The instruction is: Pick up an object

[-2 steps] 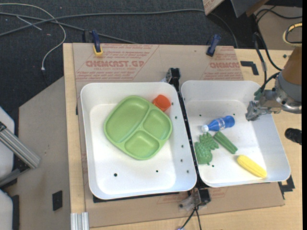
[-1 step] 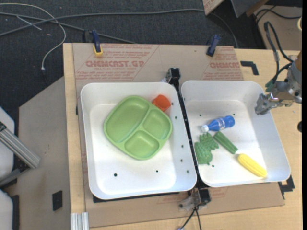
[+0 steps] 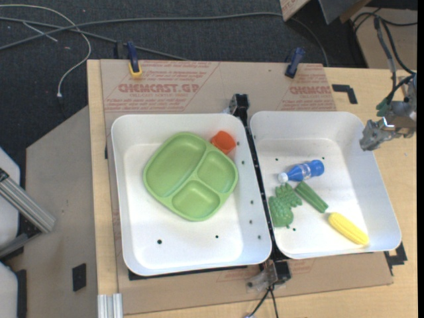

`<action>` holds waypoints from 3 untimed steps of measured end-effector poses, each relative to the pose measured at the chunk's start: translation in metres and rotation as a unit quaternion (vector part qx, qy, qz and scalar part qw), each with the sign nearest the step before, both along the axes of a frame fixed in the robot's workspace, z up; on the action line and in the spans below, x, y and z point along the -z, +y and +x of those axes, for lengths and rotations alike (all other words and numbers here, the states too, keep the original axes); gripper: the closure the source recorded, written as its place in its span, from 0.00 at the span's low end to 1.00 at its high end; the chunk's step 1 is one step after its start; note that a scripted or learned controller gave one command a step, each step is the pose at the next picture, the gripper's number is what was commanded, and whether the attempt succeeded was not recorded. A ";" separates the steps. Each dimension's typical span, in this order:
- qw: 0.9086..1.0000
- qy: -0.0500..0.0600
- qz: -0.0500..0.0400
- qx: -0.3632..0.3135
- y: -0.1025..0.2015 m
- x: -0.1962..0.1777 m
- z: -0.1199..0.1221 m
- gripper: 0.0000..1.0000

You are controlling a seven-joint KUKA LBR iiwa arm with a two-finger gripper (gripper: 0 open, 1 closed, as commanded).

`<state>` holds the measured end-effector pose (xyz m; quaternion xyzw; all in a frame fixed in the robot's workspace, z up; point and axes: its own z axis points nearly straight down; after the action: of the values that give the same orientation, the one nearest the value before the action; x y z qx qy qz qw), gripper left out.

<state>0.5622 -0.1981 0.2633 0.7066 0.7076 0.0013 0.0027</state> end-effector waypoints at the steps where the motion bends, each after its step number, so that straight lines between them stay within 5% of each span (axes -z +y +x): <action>1: 1.000 0.003 0.002 -0.002 0.051 -0.005 0.000 1.00; 3: 1.000 0.005 0.003 -0.003 0.169 0.016 0.001 1.00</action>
<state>0.5633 -0.0295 0.2473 0.7048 0.7094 0.0001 -0.0027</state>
